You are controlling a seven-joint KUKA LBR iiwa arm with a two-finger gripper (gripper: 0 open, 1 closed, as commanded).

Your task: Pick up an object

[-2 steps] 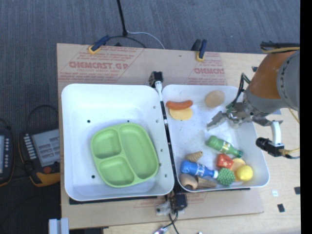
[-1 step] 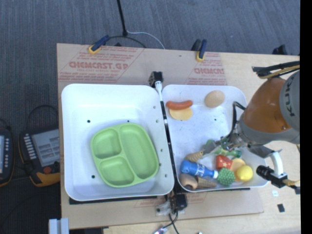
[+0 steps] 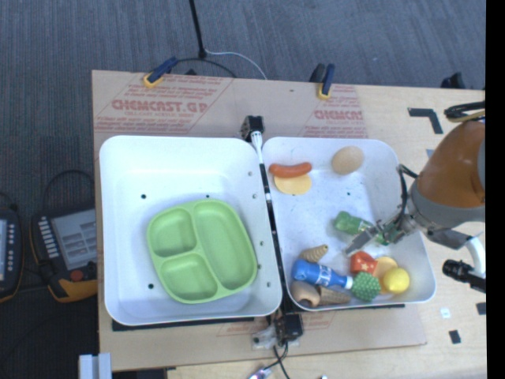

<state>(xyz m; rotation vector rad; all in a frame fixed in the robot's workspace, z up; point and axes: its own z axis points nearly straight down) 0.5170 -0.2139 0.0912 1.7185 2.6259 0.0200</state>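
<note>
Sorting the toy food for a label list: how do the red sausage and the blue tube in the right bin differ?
The red sausage-shaped toy is slim, plain red, lying level near the far wall beside a yellow disc. The blue tube with a white end is thicker, two-coloured, slanted, and lies near the front wall among other toys. Both lie flat in the right white bin.

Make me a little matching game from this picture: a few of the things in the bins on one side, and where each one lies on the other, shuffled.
Things:
1. green divided plate
2. toy hot dog
3. blue bottle
4. yellow lemon

Places:
A. right bin, near right corner
B. left bin, toward its near side
C. right bin, far left corner, by the divider
D. right bin, near edge, left of the red and green toys

Pairs: 1-B, 2-C, 3-D, 4-A
</note>
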